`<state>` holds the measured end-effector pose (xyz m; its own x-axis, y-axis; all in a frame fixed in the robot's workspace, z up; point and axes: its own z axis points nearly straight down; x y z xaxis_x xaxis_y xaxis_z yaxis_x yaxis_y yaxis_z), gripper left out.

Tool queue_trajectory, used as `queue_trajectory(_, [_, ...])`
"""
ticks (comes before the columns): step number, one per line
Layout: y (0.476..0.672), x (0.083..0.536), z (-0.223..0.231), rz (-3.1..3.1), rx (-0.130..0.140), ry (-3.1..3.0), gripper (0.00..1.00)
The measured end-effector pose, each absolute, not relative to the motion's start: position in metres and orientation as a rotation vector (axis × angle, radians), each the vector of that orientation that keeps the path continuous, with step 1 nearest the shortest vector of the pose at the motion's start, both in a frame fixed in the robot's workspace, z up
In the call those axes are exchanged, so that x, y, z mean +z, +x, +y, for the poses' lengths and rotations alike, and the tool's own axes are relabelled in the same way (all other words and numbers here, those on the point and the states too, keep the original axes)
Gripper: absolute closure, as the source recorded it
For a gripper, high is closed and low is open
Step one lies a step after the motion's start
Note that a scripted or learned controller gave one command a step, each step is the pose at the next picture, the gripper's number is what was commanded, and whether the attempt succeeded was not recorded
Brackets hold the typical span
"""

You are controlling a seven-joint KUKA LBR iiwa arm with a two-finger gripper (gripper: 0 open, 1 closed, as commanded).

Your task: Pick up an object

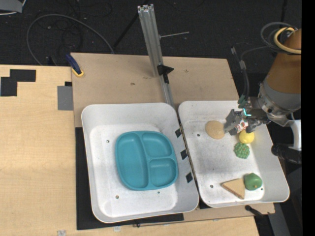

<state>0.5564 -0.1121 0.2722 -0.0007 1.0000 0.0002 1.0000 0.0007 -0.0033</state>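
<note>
Nearest the camera, in the right bin (275, 193), a tan wedge (234, 187) lies touching a green ball (253, 181) at the bin's front corner. Further back sits a bumpy green piece (241, 151), and just behind it, touching or nearly so, a yellow piece (246, 137). The gripper (239, 124) hangs just above and behind that yellow piece, at the bin's far right; something small, red and white, shows at its tip, but I cannot tell whether that is a held thing or part of the tool, nor how the hand is set. A round tan disc (214, 130) lies just to the camera's left of the gripper, clear of the other pieces. In the left bin (93, 114) a teal divided tray (146, 159) rests alone, well apart from the arm (285, 73). My judgement is that the yellow piece, toward the camera from the tip, is the nearest candidate, with the disc a close second and easier to take cleanly.
</note>
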Motion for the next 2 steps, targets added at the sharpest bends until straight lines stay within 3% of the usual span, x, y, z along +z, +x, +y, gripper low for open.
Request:
queue_trajectory(1, [0.557, 0.273, -0.112, -2.222, 0.001, -2.22, 0.0])
queue_trajectory(2, [0.55, 0.213, -0.109, -2.218, 0.005, -2.218, 0.0])
